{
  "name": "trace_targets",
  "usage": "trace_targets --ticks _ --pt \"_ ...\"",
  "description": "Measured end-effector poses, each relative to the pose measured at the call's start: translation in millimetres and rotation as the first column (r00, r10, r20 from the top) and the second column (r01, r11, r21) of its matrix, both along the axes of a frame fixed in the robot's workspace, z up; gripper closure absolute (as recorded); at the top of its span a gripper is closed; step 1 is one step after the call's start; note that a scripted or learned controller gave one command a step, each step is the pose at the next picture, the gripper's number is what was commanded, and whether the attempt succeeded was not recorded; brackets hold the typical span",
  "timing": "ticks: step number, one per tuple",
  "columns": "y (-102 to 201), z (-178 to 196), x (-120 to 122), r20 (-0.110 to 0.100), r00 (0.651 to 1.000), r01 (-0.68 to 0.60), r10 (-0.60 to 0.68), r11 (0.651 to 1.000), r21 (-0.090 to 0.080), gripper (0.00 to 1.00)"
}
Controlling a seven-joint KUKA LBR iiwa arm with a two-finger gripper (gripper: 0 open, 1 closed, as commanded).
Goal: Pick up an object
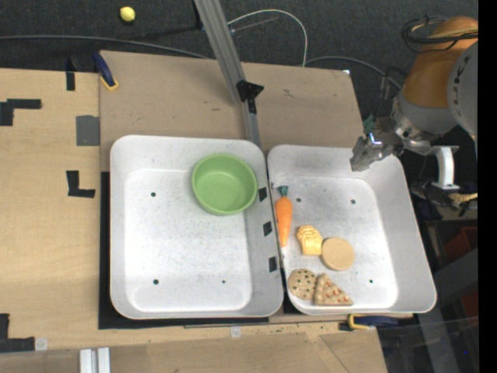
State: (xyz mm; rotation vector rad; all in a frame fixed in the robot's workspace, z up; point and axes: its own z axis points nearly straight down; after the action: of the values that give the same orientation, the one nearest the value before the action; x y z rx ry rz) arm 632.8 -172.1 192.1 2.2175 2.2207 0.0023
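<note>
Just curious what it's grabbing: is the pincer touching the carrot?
Apart. The camera view shows the pincer at the right bin's far edge, with bare white floor between it and the carrot by the divider.

Right bin's [388, 208] upper half lies open; food [314, 266] crowds its lower-left corner.

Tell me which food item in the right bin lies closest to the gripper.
The carrot. It lies along the right bin's left wall, higher in the view than the four tan snack pieces bunched in the lower part, so nearest the gripper.
</note>
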Motion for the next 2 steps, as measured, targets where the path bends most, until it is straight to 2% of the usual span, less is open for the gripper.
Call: trace_targets --ticks 1,2 --pt "0 34 1 0.0 1.0 0.0 0.0 1.0 0.001 1.0" --pt "57 43 -14 -0.005 1.0 -0.005 0.005 1.0 0.003 1.0"
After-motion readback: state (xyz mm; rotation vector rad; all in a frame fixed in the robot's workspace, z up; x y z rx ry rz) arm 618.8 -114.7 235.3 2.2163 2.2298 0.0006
